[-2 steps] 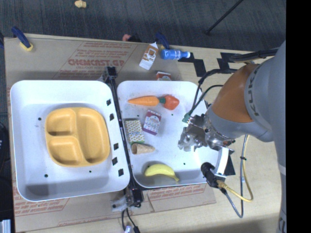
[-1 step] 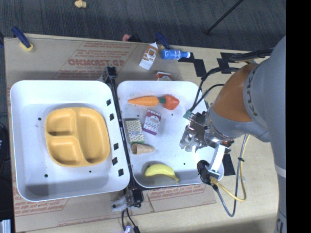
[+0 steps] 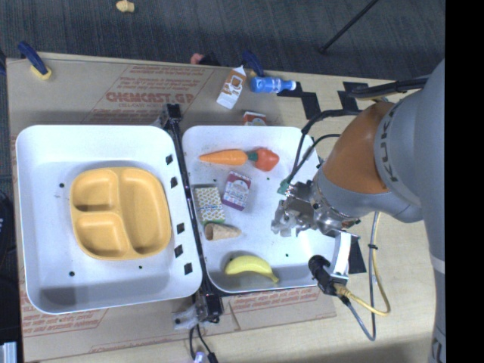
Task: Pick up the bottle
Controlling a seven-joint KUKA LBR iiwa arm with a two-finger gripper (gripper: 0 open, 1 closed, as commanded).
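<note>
A small blue bottle [image 3: 271, 85] lies on its side on the cardboard bench top, just behind the right bin's far rim [image 3: 227, 129]. My gripper [image 3: 290, 219] hangs low over the right side of the right bin, well in front of the bottle and apart from it. Nothing shows between it and the bin floor. The grey arm with its orange band [image 3: 355, 157] comes in from the right above the bin's right rim.
In the right bin lie a carrot [image 3: 224, 157], a red fruit [image 3: 265, 159], a small purple box [image 3: 237, 190], a cracker pack [image 3: 207, 203], a cone [image 3: 221, 232] and a banana [image 3: 250, 268]. A yellow divided plate [image 3: 121, 210] sits in the left bin. A little carton [image 3: 231, 88] lies beside the bottle.
</note>
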